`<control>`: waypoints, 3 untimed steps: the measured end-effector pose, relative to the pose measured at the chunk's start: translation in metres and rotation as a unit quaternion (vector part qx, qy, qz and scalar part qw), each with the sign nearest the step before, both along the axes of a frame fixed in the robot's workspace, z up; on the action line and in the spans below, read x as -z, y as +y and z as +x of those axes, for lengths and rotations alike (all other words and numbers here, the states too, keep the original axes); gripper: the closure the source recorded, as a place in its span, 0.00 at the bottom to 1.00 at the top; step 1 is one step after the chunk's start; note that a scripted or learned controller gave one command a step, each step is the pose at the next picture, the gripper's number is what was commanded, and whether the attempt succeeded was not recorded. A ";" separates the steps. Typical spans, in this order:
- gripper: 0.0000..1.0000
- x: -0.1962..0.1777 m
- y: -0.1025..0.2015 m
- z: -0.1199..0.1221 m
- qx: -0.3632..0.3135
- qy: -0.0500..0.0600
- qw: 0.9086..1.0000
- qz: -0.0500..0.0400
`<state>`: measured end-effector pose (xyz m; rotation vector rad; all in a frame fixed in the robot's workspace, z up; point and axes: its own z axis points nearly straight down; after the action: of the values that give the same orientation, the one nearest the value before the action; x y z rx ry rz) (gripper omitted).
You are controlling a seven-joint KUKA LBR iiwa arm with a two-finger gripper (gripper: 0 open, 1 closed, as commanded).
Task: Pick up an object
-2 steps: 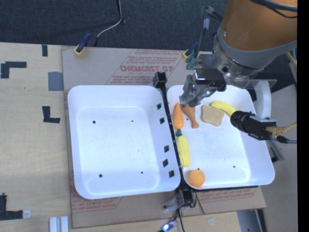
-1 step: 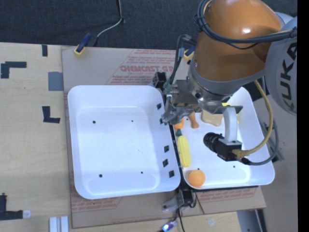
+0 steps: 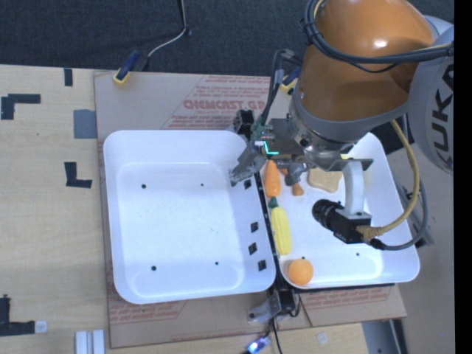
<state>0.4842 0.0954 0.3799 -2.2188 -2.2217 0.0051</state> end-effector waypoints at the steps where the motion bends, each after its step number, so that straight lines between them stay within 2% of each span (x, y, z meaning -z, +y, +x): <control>1: 1.00 -0.009 0.001 0.001 -0.001 0.002 1.000 0.000; 2: 1.00 -0.162 -0.043 0.001 0.002 -0.009 1.000 0.001; 3: 1.00 -0.053 0.030 -0.001 -0.003 0.005 1.000 -0.001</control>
<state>0.4833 0.1253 0.4327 -2.2075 -2.2242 0.0193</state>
